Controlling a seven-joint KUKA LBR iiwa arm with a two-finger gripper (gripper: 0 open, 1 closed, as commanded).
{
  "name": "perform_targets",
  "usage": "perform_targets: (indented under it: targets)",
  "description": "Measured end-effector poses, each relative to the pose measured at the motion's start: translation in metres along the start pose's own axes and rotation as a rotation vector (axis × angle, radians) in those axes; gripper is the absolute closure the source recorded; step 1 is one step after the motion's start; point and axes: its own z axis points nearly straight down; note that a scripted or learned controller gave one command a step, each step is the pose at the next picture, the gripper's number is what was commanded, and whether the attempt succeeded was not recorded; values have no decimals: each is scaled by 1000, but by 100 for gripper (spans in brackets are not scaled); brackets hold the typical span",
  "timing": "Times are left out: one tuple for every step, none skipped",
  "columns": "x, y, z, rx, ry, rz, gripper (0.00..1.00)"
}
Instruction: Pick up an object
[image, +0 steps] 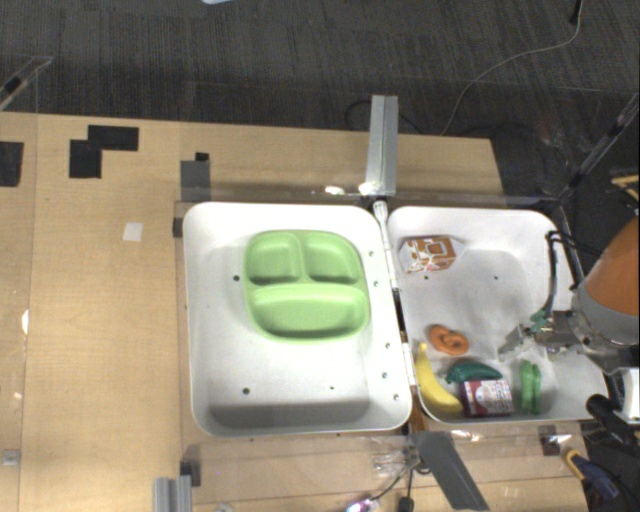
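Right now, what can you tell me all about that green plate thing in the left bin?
The green tray is pale lime green and looks like smooth plastic. It has rounded corners and three sunken compartments: two smaller ones along the far side and one wide one along the near side. It lies flat, right side up, in the middle of the left bin, a little toward the far edge. I see nothing in its compartments, and it touches only the bin's floor.

The grey arm reaches in from the right, pincer low.
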Motion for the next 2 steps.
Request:
perform_targets:
  targets:
    - [1,0,-4,-1,0,-47,0]
    - [-4,0,0,-1,0,-73,0]
